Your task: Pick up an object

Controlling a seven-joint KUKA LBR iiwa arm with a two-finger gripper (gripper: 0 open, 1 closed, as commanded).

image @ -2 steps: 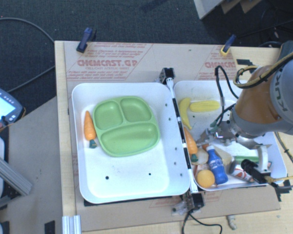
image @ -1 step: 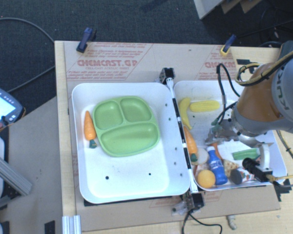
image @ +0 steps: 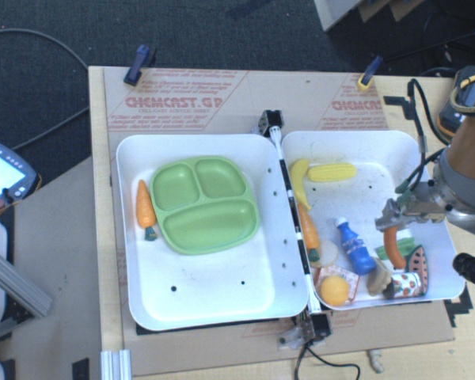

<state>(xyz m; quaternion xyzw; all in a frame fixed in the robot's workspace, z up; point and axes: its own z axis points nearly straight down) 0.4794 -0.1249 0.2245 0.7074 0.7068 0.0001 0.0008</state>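
1. Your end effector [image: 400, 216] hangs over the right bin [image: 396, 145], close to that bin's right wall and about midway along it. The grey arm with its orange band comes in from the worktop's [image: 222, 93] right edge.

2. From this angle you cannot tell whether it is apart or together; the metal head hides the tips, and nothing can be seen clamped in it.

3. The nearest candidate is the orange-red toy sausage [image: 393, 248]. It lies just beside and below the end effector, toward the bin's near right corner, its upper end seemingly touching or tucked under the head. Its long axis runs roughly from the bin's far side to its near side, with a slight slant.

4. So the move you face is, by my reading, a short drop almost straight down, with the closing direction set across that axis, left to right.

5. Watch the crowding: a watermelon slice [image: 416, 271] sits just right of the sausage, and a blue toy bottle [image: 355, 248] lies to its left, well within reach but farther off, slanting toward the near right corner.

6. Other pieces lie farther away: a corn cob [image: 331, 172] and a banana [image: 298, 179] toward the far left corner, and an orange [image: 334, 291] at the near left.

7. The left bin [image: 142, 291], with its green divided plate [image: 206, 204] and carrot [image: 145, 204], is well apart from your reach.
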